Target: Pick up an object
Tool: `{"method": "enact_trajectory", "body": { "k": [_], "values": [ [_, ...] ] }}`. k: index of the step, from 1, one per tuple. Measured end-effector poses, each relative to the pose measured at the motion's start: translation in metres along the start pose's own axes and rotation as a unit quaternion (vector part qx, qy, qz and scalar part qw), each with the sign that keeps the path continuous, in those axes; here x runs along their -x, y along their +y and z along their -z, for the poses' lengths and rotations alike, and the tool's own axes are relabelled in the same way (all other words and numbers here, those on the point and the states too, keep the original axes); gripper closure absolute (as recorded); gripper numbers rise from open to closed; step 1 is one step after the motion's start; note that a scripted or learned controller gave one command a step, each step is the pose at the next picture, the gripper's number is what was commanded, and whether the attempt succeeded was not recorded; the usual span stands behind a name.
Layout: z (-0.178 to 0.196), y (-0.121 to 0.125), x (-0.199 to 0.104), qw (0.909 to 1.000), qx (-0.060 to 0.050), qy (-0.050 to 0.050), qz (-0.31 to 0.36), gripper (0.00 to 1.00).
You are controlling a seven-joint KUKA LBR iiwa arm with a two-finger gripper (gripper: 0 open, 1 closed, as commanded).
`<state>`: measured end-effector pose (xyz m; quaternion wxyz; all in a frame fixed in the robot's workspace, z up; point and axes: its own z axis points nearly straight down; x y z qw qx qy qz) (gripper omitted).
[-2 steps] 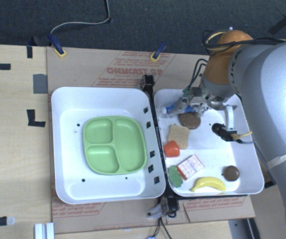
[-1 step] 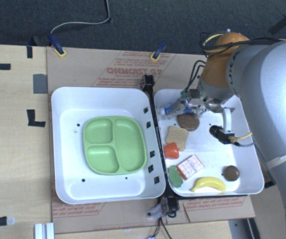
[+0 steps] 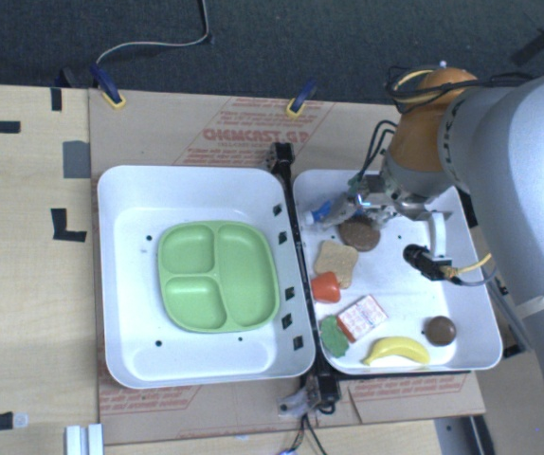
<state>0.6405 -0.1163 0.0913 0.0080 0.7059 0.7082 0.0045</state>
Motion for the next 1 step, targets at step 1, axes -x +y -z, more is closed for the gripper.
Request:
{"method": "enact_trajectory", "body": {
  "k": [1],
  "values": [
    [0.0001, -0.0006, -0.0037, 1.0000, 0.000, -0.002, -0.001, 0.00]
  ]
}}
